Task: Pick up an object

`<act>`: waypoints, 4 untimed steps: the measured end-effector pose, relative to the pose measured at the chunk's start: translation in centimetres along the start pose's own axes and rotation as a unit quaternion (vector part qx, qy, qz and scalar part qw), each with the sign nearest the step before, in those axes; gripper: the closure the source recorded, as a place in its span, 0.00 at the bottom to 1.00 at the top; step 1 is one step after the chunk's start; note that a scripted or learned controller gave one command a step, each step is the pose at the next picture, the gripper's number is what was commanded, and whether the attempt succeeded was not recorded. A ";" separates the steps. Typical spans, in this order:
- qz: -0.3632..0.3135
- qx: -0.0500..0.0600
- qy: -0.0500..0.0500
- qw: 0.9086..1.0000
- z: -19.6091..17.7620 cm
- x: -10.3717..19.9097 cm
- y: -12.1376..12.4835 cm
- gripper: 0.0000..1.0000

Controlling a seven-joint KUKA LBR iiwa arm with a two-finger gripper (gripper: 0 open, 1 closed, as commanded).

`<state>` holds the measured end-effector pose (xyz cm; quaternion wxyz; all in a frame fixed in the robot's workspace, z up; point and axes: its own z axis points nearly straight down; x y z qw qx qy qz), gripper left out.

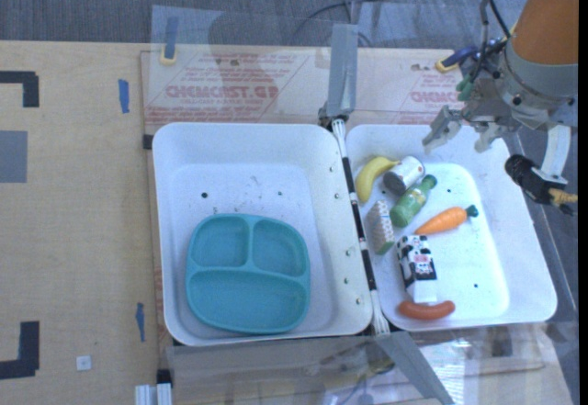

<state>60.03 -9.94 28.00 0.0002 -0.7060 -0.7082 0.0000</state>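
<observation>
The two grey fingers (pixel 464 129) stand spread apart, gripping nothing, above the right white bin's (pixel 528 238) far edge. Just below-left of them lie a yellow plastic banana (pixel 370 175) and a silver can (pixel 401 176).

You can read red print on the cardboard sheet (pixel 239 82) behind the left bin (pixel 175 151): roughly "CHEMCAST GP", blurred, spelling unsure. The same red print shows partly on the cardboard behind the right bin (pixel 528 238), unreadable. Small carton (pixel 419 267) in the right bin has black-white markings, no legible text.
</observation>
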 end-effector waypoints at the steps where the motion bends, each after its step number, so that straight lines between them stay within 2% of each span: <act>1: -0.079 -0.002 -0.001 0.997 18.2 0.3 2.9 0.00; 2: -0.097 0.003 -0.002 0.995 19.2 -0.6 6.0 0.00; 3: -0.096 -0.004 -0.002 0.995 17.9 -0.6 6.3 1.00; 4: -0.066 -0.002 -0.001 0.998 3.6 7.8 6.7 1.00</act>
